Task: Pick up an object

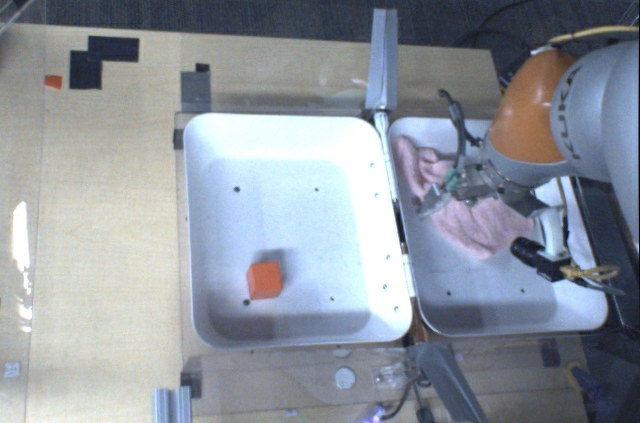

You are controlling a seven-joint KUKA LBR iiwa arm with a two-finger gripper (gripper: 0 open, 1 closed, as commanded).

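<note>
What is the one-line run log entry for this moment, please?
gripper: over pink cloth, right bin | orange block: left bin, untouched | pick: not confirmed

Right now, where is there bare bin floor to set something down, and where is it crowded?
The left bin is mostly bare: the whole floor behind and to the right of the orange block, which sits near its front-left. In the right bin, only the front strip below the pink cloth is free. Its back and middle are crowded by cloth and the end effector.
</note>
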